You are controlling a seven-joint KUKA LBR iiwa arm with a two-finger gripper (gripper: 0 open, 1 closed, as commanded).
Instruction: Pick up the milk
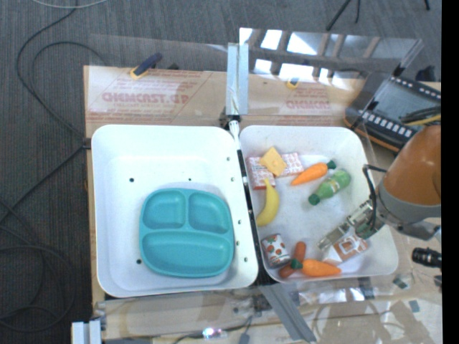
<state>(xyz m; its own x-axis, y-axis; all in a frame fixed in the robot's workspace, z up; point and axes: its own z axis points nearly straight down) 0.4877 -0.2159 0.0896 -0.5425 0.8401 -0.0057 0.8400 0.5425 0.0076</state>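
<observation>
The small white-and-orange milk carton (pixel 351 247) lies near the right bin's (pixel 373 156) front right corner. The metal two-finger gripper (pixel 343 233) hovers just over it, seemingly parted, carton not visibly clasped. Best: descend squarely, straddling the carton, avoiding the orange toy carrot (pixel 319 267).

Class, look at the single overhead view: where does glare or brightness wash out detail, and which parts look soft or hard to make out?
Camera view: bright reflections blow out the shiny panel behind the bins; the right bin is strongly lit, its white wall nearly featureless; the gripper near the milk carton is soft and small, so detail there is hard to read; the teal plate is evenly lit.
</observation>
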